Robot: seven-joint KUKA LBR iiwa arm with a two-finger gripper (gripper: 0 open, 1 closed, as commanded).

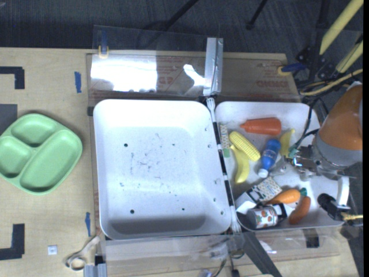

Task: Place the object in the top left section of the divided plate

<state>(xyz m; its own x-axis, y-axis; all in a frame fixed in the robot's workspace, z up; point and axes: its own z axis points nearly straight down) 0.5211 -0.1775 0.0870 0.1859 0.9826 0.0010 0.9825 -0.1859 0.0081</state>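
The green divided plate (39,153) lies on the wooden bench at the far left, outside both bins. The arm (345,133) reaches in at the right edge, orange band uppermost. Its gripper (300,159) hangs over the right side of the right bin (300,109). Just left of the gripper lie a blue bottle (268,155), a yellow piece (286,141), a corn cob (244,146) and a banana (241,168). An orange carrot-like object (261,126) lies at the bin's back. Nothing shows between the gripper and the plate.
The left bin (104,154) separates the plate from the right bin. At the right bin's front lie a small carrot (284,197), a brown sausage (300,210), a can (265,217) and a patterned card (266,187). Cables run behind the arm.
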